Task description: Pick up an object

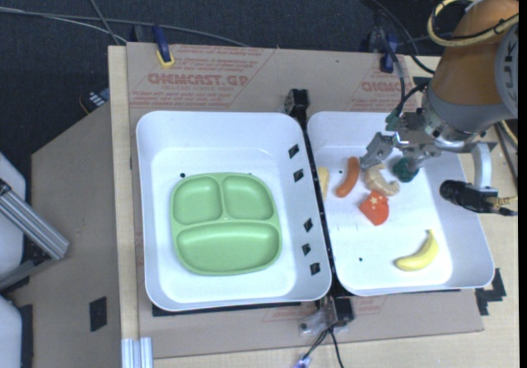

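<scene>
Orange-red elongated sausage-shaped toy: lies tilted in right bin, upper left area, near divider. Small pale yellow piece: just left of it, against bin's left wall. Beige-and-white lumpy toy: just right of sausage shape, detail unclear. Red rounded tomato-like toy: just below beige lump, bin centre. Yellow curved plastic banana: lies flat, lower right of bin, well apart from others.
</scene>
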You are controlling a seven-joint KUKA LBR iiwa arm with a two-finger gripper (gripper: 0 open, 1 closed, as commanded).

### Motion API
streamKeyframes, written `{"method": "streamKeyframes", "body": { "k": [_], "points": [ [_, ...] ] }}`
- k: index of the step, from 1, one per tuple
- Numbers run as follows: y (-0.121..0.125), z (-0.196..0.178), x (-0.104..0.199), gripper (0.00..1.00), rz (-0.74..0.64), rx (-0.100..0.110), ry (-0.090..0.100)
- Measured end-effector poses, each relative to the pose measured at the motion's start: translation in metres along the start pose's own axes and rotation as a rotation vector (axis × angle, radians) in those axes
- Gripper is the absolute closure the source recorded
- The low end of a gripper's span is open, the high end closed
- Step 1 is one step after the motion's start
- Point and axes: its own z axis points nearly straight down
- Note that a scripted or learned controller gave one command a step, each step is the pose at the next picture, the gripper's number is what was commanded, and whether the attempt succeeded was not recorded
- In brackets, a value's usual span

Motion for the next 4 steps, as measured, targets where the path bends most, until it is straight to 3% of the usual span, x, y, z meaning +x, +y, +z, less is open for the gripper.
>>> {"method": "streamKeyframes", "body": {
  "k": [1, 3, 4],
  "points": [
    [0.003, -0.008, 0.000, 0.00, -0.003, -0.014, -0.001],
    [-0.002, 0.081, -0.004, 0.00, -0.002, -0.010, -0.001],
    [0.004, 0.107, -0.005, 0.00, -0.002, -0.029, -0.004]
  ]
}}
